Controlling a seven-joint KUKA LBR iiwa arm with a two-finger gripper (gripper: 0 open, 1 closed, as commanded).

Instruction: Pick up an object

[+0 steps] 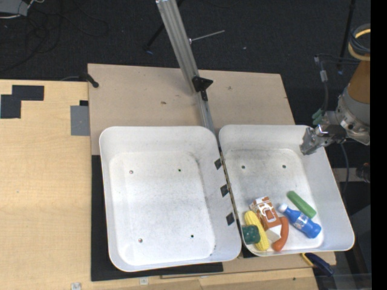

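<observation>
Claw [309, 140] sits at the far right rim of the right bin [320, 180], up by its top corner, w/ the arm [358, 101] coming in from the right edge. Can't tell if the claw is open or closed from this angle, too small & dark, and nothing visible in it.

All the objects are bunched in the near corner of the right bin, well apart from the claw: yellow corn [256, 229] w/ a green block [251, 234] on it, a small orange-and-white box [265, 209] beside that, a curved orange piece [282, 234], a blue bottle [300, 220], and a green stick [301, 203] lying slantwise just above the bottle.

Left bin [160, 198] lies right alongside on the table [181, 92]. A metal rail [181, 47] slants up from between the bins.
</observation>
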